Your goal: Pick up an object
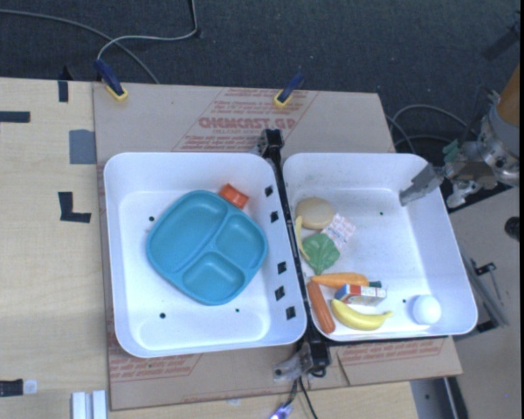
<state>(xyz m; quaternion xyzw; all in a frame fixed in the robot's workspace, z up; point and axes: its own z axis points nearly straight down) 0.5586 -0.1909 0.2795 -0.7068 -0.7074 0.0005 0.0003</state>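
- Objects for picking are not named, so any of the small things in the right bin (pixel 437 260) could serve; they crowd its left wall and near edge, which leaves its far right part bare for the arm to come in.
- Blue divided plate (pixel 208 247) lies flat in the middle of the left bin (pixel 122 234), well apart from the arm, with a small orange piece (pixel 234 196) touching its far edge.
- End effector (pixel 417 188) hangs over the right bin's far right corner, above bare floor, with nothing between its fingers that I can see; whether they are spread or closed I cannot tell.
- Arm is cut off at the right, so only the wrist shows.
- Banana (pixel 360 315), a carrot (pixel 338 279) and a reddish sausage shape (pixel 320 306) lie packed together by the near edge.
- Beige round piece (pixel 314 213) and a green leafy one (pixel 320 252) sit by the left wall; what they are I cannot say.
- White ball (pixel 426 309) rests alone in the near right corner, probably the easiest to reach.
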